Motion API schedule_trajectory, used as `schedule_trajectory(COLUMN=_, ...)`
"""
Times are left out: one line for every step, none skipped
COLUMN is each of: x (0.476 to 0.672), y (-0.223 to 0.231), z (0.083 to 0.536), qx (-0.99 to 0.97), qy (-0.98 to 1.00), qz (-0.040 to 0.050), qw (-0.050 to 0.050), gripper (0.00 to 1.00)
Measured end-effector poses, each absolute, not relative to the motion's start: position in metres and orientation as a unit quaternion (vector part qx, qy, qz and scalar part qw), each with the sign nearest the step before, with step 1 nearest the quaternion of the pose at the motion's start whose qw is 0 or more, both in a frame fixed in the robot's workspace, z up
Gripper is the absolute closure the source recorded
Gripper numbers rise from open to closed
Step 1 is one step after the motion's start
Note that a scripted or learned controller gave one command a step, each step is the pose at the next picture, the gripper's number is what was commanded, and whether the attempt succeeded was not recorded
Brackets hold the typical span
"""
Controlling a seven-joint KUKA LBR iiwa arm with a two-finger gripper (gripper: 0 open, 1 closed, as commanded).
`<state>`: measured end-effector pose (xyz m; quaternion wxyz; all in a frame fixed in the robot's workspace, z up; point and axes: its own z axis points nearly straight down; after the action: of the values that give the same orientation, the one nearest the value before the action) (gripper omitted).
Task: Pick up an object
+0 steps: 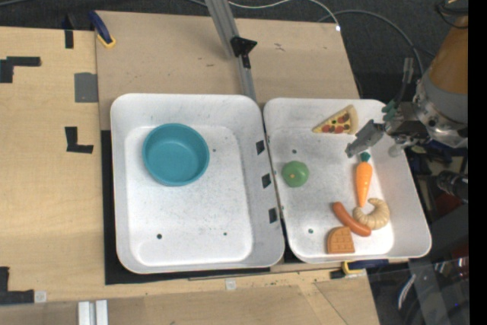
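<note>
End effector (pixel 373 139) hangs open and empty just above the carrot (pixel 364 180) top in the right bin (pixel 304 240), apparently placed to descend and grasp it

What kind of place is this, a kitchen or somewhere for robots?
Probably a robot test lab, not a kitchen. A robot arm reaches over two white bins on a wooden bench, the food, like the carrot and pizza slice, looks like toys, and cables trail behind.
</note>
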<state>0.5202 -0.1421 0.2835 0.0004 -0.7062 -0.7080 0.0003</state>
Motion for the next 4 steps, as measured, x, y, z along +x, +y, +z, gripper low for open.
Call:
schedule_trajectory(x=0.520, y=-0.142, z=0.284, qx=-0.706, qy=-0.708, qz=0.0004, qw=0.001, gripper=0.00)
schedule_trajectory(x=0.521, y=-0.152, z=0.232, qx=-0.707, qy=-0.707, qz=0.0022, qw=0.002, gripper=0.00)
schedule_trajectory(x=0.520, y=-0.152, z=0.189, qx=-0.707, qy=-0.708, qz=0.0020, qw=0.002, gripper=0.00)
schedule_trajectory(x=0.513, y=-0.150, z=0.143, qx=-0.707, qy=-0.707, qz=0.0022, qw=0.003, gripper=0.00)
